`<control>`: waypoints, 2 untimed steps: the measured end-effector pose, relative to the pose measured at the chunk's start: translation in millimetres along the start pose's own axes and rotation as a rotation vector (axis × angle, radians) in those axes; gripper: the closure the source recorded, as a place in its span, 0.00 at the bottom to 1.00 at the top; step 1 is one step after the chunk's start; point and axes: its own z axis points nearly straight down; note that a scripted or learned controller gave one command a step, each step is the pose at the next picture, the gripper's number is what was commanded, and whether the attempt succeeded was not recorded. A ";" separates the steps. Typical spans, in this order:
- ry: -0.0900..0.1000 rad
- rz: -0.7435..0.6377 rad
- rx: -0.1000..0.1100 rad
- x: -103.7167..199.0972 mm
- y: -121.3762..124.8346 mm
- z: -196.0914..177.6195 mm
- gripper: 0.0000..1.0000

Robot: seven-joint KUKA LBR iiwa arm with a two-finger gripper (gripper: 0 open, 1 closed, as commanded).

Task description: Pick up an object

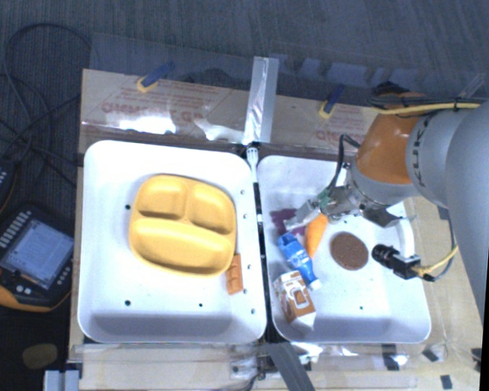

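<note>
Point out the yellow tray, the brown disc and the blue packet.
yellow tray (183,224): camera view, on its divided upper surface.
brown disc (350,250): camera view, on its flat top.
blue packet (297,257): camera view, on its middle.

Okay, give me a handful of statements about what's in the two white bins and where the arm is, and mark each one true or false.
1. The yellow tray lies in the left bin. True.
2. The brown disc lies in the left bin. False: it lies in the right bin.
3. The claw is over the right bin, near the orange carrot. True.
4. The blue packet rests on the yellow tray. False: it lies in the right bin, below the carrot in the picture.
5. A small orange piece lies at the left bin's right edge, beside the tray. True.
</note>
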 end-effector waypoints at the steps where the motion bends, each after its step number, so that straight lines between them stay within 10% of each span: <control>1: 0.002 0.001 -0.004 0.4 1.3 -10.3 1.00; 2: 0.000 0.210 0.015 41.1 51.0 -160.4 1.00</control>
